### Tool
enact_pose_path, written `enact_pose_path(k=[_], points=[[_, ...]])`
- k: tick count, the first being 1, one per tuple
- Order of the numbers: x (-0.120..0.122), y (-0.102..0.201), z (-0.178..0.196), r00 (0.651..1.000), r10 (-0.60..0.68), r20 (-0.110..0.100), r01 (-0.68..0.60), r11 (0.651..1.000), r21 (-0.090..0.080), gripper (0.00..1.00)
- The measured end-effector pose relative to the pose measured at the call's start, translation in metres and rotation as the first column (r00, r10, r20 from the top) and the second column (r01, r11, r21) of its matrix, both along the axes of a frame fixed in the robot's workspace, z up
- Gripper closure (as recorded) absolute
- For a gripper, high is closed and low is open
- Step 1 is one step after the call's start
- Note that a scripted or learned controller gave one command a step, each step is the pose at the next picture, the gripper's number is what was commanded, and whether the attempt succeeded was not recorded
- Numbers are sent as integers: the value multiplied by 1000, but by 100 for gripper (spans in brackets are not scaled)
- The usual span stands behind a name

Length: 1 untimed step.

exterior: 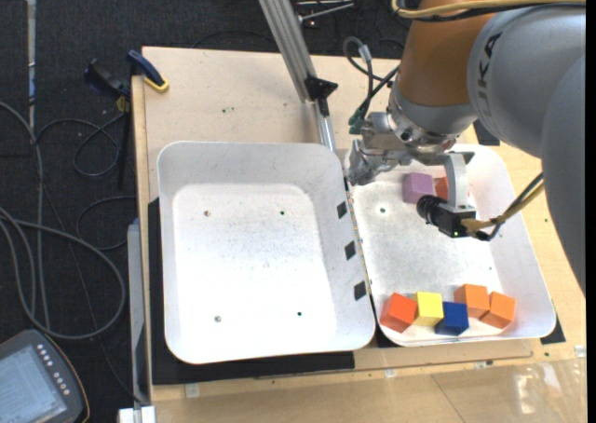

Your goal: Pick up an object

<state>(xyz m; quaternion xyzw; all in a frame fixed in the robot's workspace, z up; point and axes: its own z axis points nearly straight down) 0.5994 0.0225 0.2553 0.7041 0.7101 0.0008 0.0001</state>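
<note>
I see the gripper [372,162] low over the far-left corner of the right bin [521,253], and I can't tell its state. A purple block [417,187] lies just beside it (5 more blocks [450,309] cluster along the near rim).

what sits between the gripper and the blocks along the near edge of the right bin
Nothing visible does. The gripper hangs over the right bin's far left corner, and bare bin floor lies between it and the row from the orange block to the blue block.
</note>
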Motion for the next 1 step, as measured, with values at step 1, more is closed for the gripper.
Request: enact_pose_path(k=[1], points=[[16, 44, -7, 1000, -2, 0, 2, 1000, -1, 100]])
